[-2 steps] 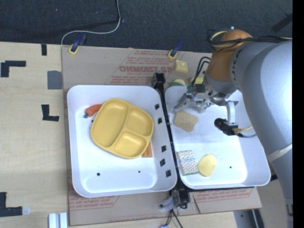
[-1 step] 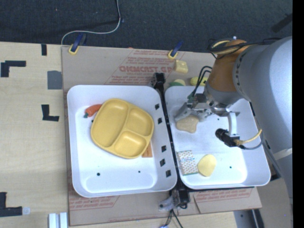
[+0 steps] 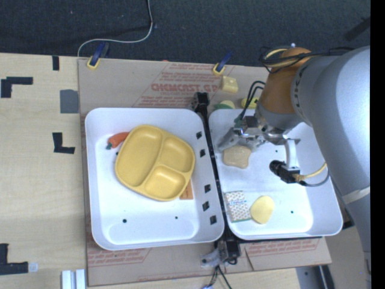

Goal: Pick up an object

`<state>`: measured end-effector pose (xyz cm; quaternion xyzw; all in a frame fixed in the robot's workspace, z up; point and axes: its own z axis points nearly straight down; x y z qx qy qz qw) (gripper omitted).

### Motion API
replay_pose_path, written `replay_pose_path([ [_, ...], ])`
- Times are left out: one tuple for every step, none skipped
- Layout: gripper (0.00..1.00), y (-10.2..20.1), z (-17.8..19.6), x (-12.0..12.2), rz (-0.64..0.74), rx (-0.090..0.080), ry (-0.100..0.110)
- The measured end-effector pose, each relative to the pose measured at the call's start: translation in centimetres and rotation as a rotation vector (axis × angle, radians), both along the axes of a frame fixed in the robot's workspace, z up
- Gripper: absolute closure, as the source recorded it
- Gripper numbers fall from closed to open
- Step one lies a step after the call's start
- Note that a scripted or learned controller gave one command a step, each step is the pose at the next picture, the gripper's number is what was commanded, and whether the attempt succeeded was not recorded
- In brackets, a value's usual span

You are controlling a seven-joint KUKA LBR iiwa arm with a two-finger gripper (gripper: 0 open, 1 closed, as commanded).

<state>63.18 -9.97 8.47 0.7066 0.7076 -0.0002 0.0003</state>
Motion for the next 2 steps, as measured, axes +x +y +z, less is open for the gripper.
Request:
replay_pose_path([
  [0.00, -0.74, 0.02, -0.27, 0.000, 0.001, -0.001],
  [0.00, -0.22, 0.02, -0.63, 0.000, -0.001, -0.001],
])
